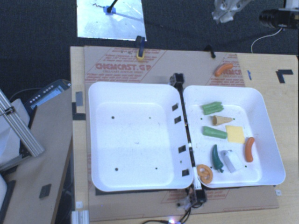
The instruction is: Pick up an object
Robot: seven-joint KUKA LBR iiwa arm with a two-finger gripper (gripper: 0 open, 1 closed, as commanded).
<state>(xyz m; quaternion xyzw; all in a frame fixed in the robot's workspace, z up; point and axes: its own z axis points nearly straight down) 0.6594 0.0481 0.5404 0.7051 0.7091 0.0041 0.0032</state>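
Sausages number two: one orange-red sausage (249,149) lies in the right bin (268,120) near its right wall, long axis nearly upright in view, and another sausage (224,69) rests on the counter (261,69) beyond. Whether my fingers (225,9), high above, are released or clenched, I cannot tell.

You had a foil sheet (110,12) lying past the bench's far edge, a yellow clip (140,56) on the cardboard (121,66), and a remote (46,93) left of the bench.
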